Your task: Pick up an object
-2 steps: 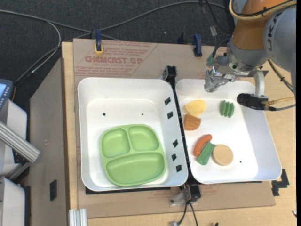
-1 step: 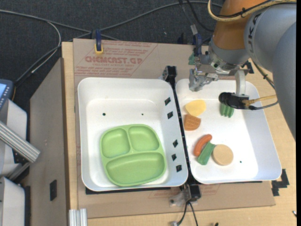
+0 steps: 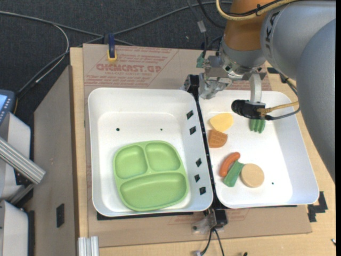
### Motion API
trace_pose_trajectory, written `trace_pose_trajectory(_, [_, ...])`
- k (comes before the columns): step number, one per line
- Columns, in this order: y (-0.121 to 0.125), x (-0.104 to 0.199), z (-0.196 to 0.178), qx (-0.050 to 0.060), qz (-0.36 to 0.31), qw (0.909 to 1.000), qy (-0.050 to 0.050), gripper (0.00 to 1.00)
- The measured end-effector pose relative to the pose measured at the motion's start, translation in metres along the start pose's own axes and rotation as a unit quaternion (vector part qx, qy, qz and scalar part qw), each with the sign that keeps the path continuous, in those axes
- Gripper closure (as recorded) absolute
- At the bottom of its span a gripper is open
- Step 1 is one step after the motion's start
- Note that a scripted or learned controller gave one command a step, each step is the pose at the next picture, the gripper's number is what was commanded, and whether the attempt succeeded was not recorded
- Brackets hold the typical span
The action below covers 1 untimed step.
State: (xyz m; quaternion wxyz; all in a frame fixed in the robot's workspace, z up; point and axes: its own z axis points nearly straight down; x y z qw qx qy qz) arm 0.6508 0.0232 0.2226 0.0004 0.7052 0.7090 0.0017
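Just in front of the end effector (image 3: 209,88), toward the camera, a yellow piece (image 3: 221,122) lies flat in the right bin (image 3: 287,159), apart from it. A brown waffle-like piece (image 3: 217,138) touches the yellow piece's near edge. Farther from the end effector, a red-orange sausage (image 3: 229,163), a green stick (image 3: 233,175) and a tan disc (image 3: 252,175) lie close together. A small green ridged item (image 3: 258,125) is off to the end effector's arm side. Cannot tell whether the end effector is open or closed; it sits over the bin's far corner by the divider. On its other side, the left bin (image 3: 133,116) holds a green divided plate (image 3: 151,175).
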Motion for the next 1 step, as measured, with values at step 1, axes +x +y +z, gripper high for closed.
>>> trace_pose_trajectory(1, [0.0015,0.0647,0.0009,0.0,-0.001,1.0,0.0,1.0])
